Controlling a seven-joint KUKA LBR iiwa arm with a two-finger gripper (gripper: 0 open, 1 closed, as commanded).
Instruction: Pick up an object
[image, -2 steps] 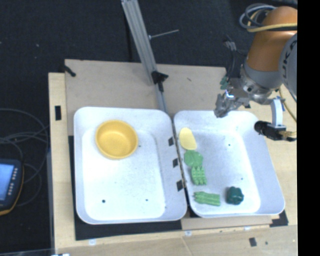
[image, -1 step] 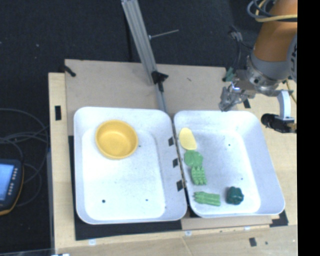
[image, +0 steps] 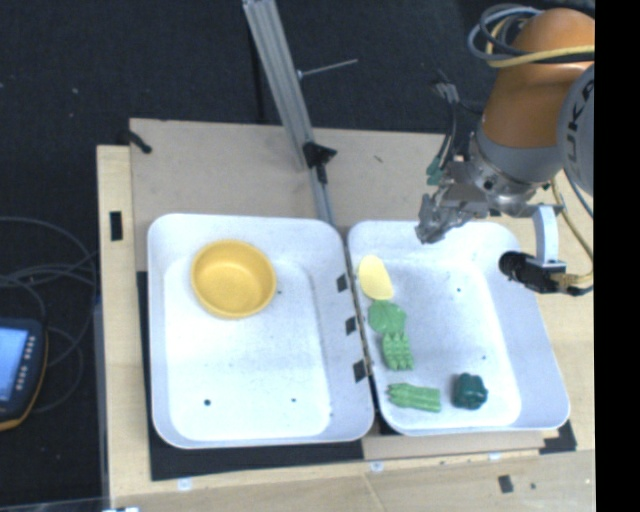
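My gripper (image: 432, 226) hangs above the far edge of the right bin (image: 500, 300), with nothing seen between its fingers. Below and to its left lies a pale yellow piece (image: 375, 277) near the bin's left wall. Just in front of that sit a round green piece (image: 386, 319) and a ridged green block (image: 397, 351). A long green piece (image: 414, 397) and a dark teal lump (image: 469, 391) rest near the bin's front edge. A yellow bowl (image: 234, 279) stands in the left bin (image: 250, 390).
A grey metal pole (image: 290, 100) slants across the back of the bench toward the gap between the bins. A black fitting (image: 520, 268) juts from the arm over the right bin's far right side. A handheld screen (image: 15, 365) lies off the bench at left.
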